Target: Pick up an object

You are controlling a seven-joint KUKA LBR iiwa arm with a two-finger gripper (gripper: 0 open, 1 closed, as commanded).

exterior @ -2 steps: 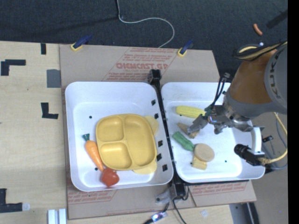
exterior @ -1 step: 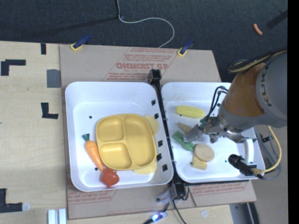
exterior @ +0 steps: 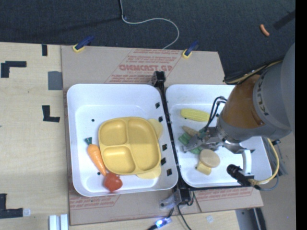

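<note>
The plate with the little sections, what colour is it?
Yellow. The plate shows best in the camera view.

Two shallow white plastic bins, the left bin [exterior: 76, 128] and the right bin [exterior: 192, 92], sit side by side on a brown cardboard sheet [exterior: 144, 66] printed with red lettering. The sheet lies on a pale wooden desk [exterior: 29, 143] marked with black tape. A thin white cable [exterior: 158, 23] loops across the dark carpet [exterior: 57, 8] beyond it.

Divided plate [exterior: 129, 145] sits in left bin [exterior: 76, 99]; corn cob [exterior: 194, 114] in right bin [exterior: 266, 169].
</note>
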